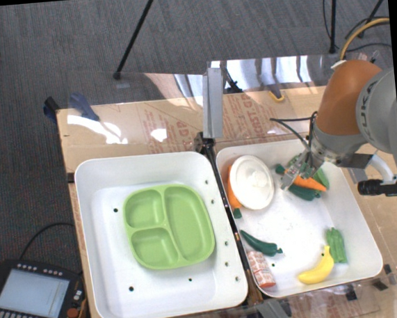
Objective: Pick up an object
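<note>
You have two white bins side by side: the left bin (94,200) carries a green divided plate (169,226) near its middle, and the right bin (363,233) holds the loose things. The arm's gripper (302,173) is low over the right bin's far right part, just beside the white bowl (253,182) at the far left corner. An orange carrot (313,185) and a dark green piece (301,192) lie right under the gripper, touching or nearly so; you cannot tell how the gripper is set, nor whether it holds either. Judged so, nothing is lifted yet. A banana (316,268) lies by the near edge.
</note>
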`<state>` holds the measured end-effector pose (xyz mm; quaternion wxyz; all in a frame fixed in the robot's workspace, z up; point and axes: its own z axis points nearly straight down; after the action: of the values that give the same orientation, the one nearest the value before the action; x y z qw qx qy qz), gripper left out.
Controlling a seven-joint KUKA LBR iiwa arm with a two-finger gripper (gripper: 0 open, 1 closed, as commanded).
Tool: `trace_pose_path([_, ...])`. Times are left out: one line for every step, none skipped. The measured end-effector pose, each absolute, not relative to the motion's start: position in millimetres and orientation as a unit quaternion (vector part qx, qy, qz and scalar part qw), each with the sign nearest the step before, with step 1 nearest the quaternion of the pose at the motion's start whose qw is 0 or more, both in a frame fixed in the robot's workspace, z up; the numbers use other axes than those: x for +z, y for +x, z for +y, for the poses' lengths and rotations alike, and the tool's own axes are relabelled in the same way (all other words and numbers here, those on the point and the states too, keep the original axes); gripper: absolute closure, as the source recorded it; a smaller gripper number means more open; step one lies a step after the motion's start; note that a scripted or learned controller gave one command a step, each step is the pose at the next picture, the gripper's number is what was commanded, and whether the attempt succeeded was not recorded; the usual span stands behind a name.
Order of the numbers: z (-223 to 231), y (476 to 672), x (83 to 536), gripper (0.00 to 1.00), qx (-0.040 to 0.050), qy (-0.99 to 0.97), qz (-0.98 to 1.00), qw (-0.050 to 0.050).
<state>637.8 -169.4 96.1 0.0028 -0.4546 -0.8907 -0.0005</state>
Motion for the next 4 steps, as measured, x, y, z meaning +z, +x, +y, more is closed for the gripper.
trace_pose_path([-167,636.2,94,0.00,-0.0009,-0.454,-0.891,0.008])
trace_pose_path([-168,588.0,87,0.00,0.0001,-0.453,-0.892,0.001])
trace_pose_path([-140,624.1,87,0.00,0.0001,-0.427,-0.904,0.001])
trace_pose_path([-140,624.5,98,1.00,0.0008,-0.424,-0.906,0.000])
